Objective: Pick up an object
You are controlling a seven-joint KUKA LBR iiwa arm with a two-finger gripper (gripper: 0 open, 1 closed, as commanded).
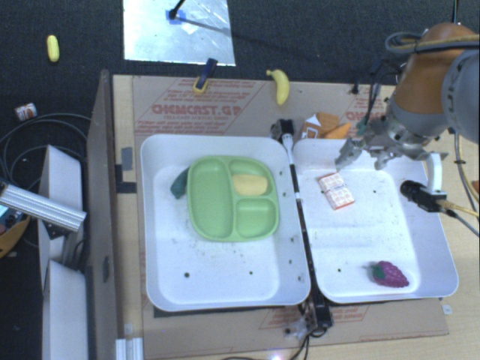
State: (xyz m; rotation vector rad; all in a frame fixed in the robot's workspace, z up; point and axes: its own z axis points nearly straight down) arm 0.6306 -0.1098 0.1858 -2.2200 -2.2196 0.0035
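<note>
- Positioned over the back edge of the right bin, the hand is seen at the end of the grey arm with its orange band; two metal fingers are spread apart, and nothing is seen between them.
- A small red-and-white packet is found lying flat on the floor of the right bin, just below and in front of the hand, apart from the fingers.
- A purple bunch of grapes is seen near the front right corner of the same bin, well apart from the packet.
- In the left bin, a green divided tray is held; a yellow piece is seen in its upper right compartment.
- A dark green item is wedged just beside the tray's left edge, on the bin floor.
- Both bins are carried by a cardboard sheet on the surface, on which red lettering is printed; "CHEMCAST" can be partly read, the rest being too small.
- A yellow banana is laid on the cardboard behind the bins.
- An orange item is seen behind the right bin, near the hand.
</note>
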